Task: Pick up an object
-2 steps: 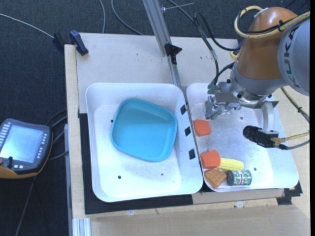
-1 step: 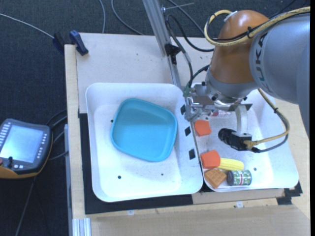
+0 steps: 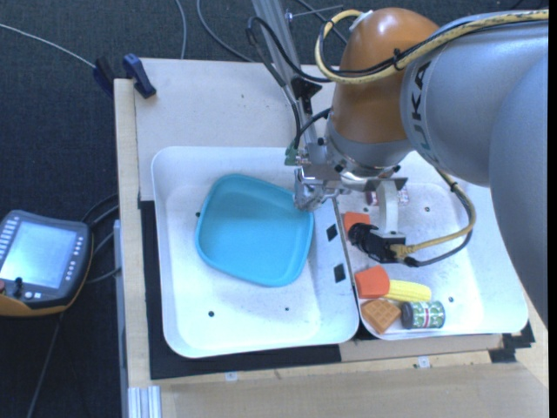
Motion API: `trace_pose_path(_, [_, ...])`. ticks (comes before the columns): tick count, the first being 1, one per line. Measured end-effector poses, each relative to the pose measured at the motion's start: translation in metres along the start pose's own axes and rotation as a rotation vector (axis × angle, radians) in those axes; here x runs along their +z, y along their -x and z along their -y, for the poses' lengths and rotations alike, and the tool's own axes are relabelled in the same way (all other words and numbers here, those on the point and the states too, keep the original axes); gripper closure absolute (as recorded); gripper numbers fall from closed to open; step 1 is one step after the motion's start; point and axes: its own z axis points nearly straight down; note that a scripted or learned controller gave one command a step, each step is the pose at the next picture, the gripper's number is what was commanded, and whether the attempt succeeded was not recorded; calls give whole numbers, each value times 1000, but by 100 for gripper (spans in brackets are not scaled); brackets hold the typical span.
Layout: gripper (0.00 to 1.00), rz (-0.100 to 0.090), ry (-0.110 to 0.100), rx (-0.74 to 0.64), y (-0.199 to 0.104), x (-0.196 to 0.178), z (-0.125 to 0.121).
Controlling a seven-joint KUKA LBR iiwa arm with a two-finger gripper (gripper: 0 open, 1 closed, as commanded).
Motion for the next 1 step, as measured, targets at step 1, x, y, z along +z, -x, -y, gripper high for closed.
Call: trace_pose_path(1, [0,1,-1,5,3,0,0])
